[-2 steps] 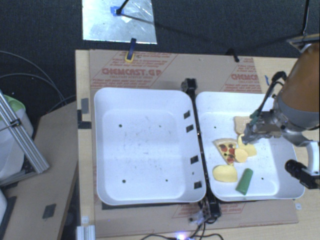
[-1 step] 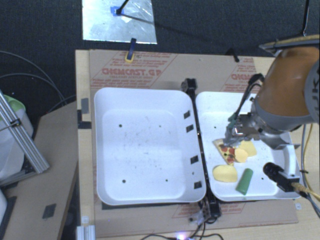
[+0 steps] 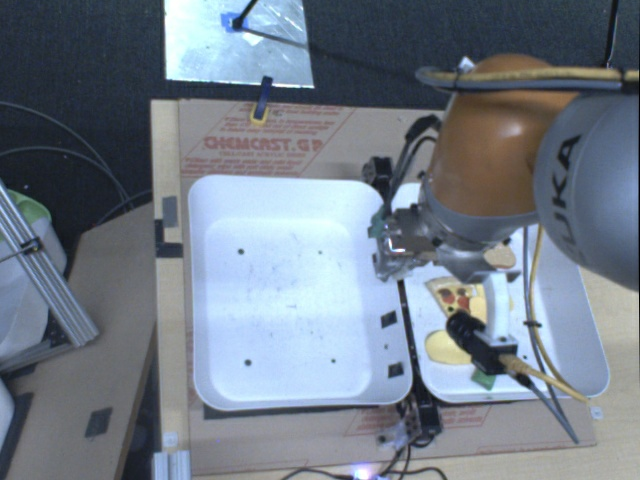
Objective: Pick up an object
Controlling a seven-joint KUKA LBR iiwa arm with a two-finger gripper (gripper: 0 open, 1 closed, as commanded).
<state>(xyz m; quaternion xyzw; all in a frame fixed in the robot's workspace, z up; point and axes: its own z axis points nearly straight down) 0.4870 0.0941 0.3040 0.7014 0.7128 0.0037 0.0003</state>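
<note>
Camera view, near to far: a yellow piece [image 3: 445, 348] lies in the right bin [image 3: 588, 370]. Just beyond it lies a red-and-yellow patterned piece [image 3: 452, 295]. A tan piece [image 3: 499, 258] shows at the arm's [image 3: 500, 148] edge. The gripper [image 3: 392, 253] sits over the seam with the left bin [image 3: 280, 298]. Whether it is released or clenched cannot be told.

**Arm look: grey + orange**

Pincer [image 3: 392, 246]: small metallic block, silver with dark bits. Directly behind it is a grey tapered wrist collar [image 3: 470, 243], then a big glossy orange band [image 3: 495, 138], rounded. Beyond that, a smooth grey link [image 3: 590, 188] with dark "UKA" lettering [image 3: 566, 183] legible. Thin black cables [image 3: 408, 153] loop above the pincer.
</note>
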